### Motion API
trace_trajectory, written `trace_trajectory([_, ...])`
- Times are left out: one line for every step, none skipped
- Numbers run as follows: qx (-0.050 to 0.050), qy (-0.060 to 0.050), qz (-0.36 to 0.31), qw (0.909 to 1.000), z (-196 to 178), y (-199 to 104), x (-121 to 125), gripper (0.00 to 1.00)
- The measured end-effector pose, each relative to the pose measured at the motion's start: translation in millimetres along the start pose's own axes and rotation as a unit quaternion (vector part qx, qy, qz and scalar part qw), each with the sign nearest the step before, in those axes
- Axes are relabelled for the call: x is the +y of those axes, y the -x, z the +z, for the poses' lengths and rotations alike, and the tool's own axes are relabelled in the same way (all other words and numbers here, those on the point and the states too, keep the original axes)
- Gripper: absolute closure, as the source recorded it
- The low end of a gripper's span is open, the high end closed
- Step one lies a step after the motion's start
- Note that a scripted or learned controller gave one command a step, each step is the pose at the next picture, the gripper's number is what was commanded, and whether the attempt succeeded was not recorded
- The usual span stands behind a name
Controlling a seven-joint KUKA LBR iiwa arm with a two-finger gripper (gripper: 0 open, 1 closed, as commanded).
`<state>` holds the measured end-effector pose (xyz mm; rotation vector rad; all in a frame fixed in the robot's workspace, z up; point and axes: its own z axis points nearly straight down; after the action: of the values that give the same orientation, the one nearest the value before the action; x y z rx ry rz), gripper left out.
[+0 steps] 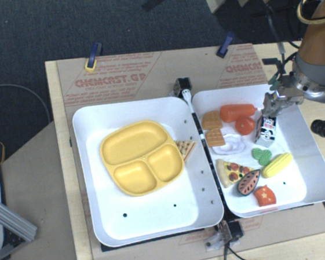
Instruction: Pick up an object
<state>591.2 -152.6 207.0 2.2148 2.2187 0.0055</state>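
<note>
Presently: left bin [92,181] holds a yellow divided plate [141,157] with a waffle wedge [185,148] touching its right rim. Right bin [318,167] holds the toy food: hot dog [237,111], pizza slice [231,171], corn cob [276,165], tomato [244,125]. My pincer [270,110] hangs over a small black-and-white carton [266,130]; whether spread or pressed together, I cannot tell.

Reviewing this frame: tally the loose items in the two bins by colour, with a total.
Red: 3, hot dog, tomato, strawberry
Yellow: 2, divided plate, corn
Tan: 3, two waffle pieces, cracker wedge
Green: 1, leafy piece
White: 2, milk carton, white scrap
Multicoloured: 2, pizza slice, dark oval slice
Total: 13
</note>
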Motion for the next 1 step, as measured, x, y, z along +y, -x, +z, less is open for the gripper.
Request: trace_trajectory([0.0,-0.001,0.0,1.0,-19.6,0.0,1.3,1.0])
